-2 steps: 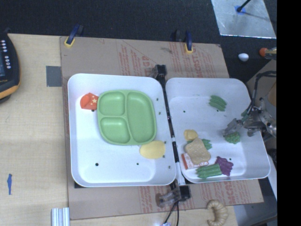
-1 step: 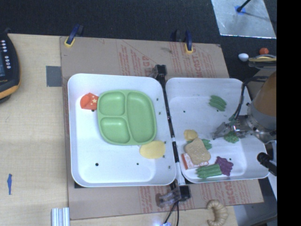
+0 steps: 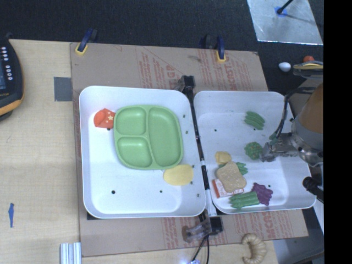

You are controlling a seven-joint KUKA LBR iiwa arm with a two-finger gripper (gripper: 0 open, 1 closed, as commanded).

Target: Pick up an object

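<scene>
My gripper (image 3: 268,152), fingers' state unclear, sits beside the green broccoli (image 3: 253,149) in the right bin (image 3: 220,100); may nudge it aside.

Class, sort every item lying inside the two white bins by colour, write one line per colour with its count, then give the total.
Green: 5 – divided plate, bean pod, broccoli, leaf under the bread, long green piece
Yellow: 2 – yellow piece, small yellow piece
Red: 1 – red piece
Tan: 1 – bread slice
Purple: 1 – purple piece
Total: 10
</scene>
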